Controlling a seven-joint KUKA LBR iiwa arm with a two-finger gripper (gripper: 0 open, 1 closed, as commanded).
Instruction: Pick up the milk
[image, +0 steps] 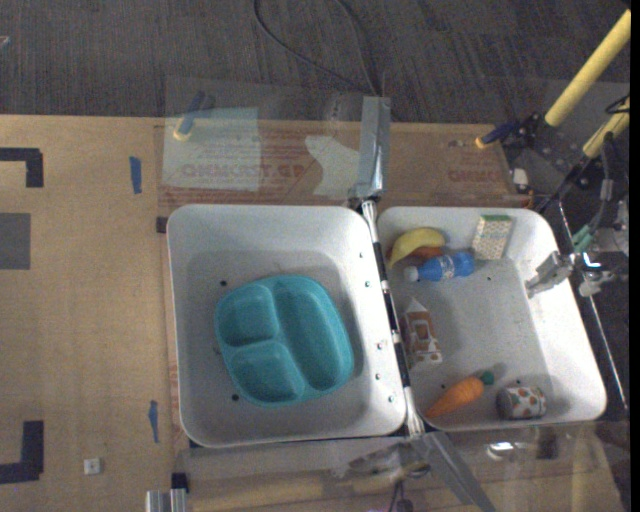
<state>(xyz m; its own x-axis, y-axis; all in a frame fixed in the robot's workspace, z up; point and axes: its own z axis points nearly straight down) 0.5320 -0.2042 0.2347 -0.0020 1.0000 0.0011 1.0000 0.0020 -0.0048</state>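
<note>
The milk is a small white carton with a brown and red label. It lies against the left wall of the right bin. My gripper hangs over the right rim of that bin, well to the right of the milk and slightly farther back. Nothing shows in its grasp. Most of the arm is out of frame at the right.
A yellow banana, a blue bottle and a green patterned box lie at the back of the right bin. A carrot and a small can lie at its front. A teal divided plate sits in the left bin.
</note>
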